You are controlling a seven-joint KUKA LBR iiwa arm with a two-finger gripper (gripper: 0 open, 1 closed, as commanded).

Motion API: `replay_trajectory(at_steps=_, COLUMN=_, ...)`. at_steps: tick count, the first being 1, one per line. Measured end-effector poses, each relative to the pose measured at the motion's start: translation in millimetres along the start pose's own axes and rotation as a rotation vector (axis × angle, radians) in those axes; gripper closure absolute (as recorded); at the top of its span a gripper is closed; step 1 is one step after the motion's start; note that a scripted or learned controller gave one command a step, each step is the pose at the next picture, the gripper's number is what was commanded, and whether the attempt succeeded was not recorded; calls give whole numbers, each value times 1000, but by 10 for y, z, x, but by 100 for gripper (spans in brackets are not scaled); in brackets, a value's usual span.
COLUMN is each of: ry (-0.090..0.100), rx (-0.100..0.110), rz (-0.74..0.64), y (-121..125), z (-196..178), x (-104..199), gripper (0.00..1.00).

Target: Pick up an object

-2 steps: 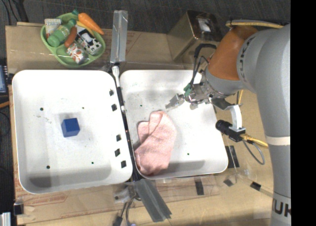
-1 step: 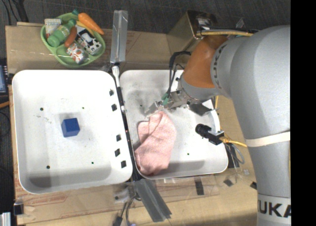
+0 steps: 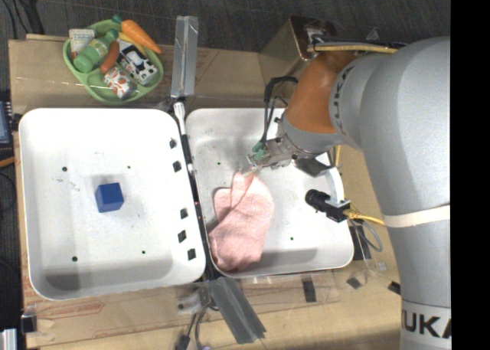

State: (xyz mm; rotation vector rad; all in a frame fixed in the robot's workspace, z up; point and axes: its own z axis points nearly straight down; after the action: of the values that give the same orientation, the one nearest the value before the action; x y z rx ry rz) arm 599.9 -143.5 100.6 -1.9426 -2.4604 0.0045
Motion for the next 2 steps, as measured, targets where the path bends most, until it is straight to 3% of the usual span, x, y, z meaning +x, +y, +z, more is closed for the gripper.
replay_trajectory(at_steps=1, ry=-3, rx=-7, rz=-16, y=512, z=-926, x=451, gripper=100)
replay_trajectory(at_steps=2, ry=-3, rx=-6, rz=-16, y=510, z=-924, x=449, gripper=0)
